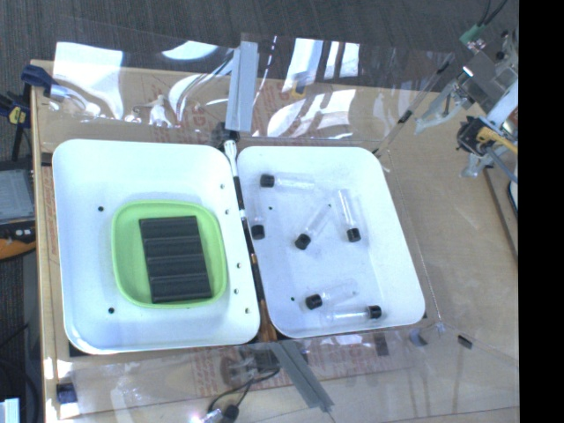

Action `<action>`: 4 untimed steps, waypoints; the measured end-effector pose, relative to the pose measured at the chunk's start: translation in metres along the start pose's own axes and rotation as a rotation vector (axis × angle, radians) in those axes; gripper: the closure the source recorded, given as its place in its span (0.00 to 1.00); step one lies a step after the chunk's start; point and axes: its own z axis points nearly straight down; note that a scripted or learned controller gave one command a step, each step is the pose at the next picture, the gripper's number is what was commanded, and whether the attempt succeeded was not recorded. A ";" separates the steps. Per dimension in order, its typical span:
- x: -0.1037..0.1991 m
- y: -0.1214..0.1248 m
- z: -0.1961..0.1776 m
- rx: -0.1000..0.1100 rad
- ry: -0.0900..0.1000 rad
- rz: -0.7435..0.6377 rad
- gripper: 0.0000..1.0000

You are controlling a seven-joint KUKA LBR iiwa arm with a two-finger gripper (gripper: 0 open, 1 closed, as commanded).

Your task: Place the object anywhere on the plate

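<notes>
**A:** Where does the plate sit?

**B:** The green plate lies in the middle of the left bin, a little toward its near edge. A dark ribbed block rests flat on it, covering most of the plate's floor.

**A:** And the things to be moved?

**B:** All in the right bin. They are clear vials with black caps. One vial lies near the far left corner, its cap pointing left. A lone black cap sits by the left wall. Two vials lie near the centre: one slanted vial with its cap toward the near left, and an upright-lying vial just beside it on the right, cap toward the near edge. Two more lie along the near edge: a short vial and a long vial close to the near right corner.

**A:** The gripper?

**B:** I see arm hardware past the bench's far right corner, well apart from both bins. Whether the jaws are released or clenched, I cannot tell.
</notes>
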 end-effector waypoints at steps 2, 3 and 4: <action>0.029 0.024 0.000 0.000 0.001 0.165 0.00; 0.030 0.026 0.000 -0.003 0.003 0.242 0.00; 0.029 0.026 0.000 -0.003 0.003 0.341 0.00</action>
